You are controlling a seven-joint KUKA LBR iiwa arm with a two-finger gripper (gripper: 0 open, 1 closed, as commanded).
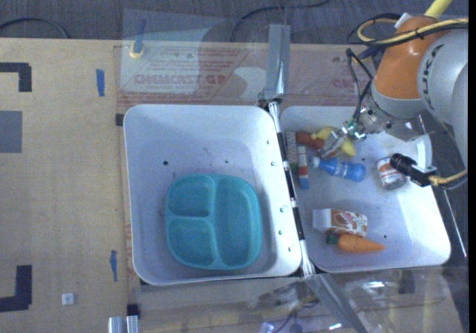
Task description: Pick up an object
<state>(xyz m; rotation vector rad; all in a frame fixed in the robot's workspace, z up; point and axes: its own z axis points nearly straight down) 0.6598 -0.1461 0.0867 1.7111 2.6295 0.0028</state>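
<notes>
- Arm (440,79) comes in from the right, its orange band (405,64) above the far edge of the right bin (420,229).
- Gripper (343,140) is low inside the right bin, in its far-left part.
- Open or closed: can't tell from this angle, the tip is too small and cluttered to read.
- Yellow object (323,134) sits just left of the gripper tip, touching or nearly touching it. Can't tell whether any of it is gripped.
- Yellow object looks to be resting on the bin floor, beside a red packet (305,138) on its left.
- Blue bottle (343,170) lies on its side just below the gripper, cap end pointing left and clear of the tip.
- Narrow red-and-green item (301,166) runs along the bin's left wall.
- Small can (387,175) is to the right of the bottle, well apart from the gripper.
- White-and-red carton (341,221) and a carrot (358,244) lie at the near side, carrot just below the carton.
- Left bin (201,131) holds a teal divided plate (214,221), flat, in its near half.
</notes>
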